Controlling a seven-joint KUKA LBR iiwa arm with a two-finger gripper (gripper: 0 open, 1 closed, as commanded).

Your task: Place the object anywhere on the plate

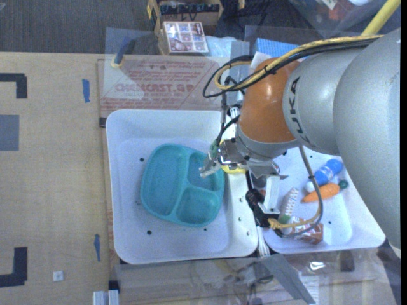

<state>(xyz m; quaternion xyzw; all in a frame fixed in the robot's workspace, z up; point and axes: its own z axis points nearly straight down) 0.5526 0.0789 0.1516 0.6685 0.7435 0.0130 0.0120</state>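
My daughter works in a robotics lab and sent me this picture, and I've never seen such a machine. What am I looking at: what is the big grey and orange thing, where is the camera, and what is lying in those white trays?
The big grey shape with the orange band is a robot arm, reaching in from the right. The camera is fixed above the bench and looks down at a slant.

Two shallow white bins sit side by side. The left bin contains a teal plate with three compartments. The right bin has small items: an orange carrot-like toy, a blue and white piece and a few others too small to name.

The arm's gripper hangs over the plate's right edge. Something yellow shows just beneath the wrist, but I cannot tell whether the gripper holds it.
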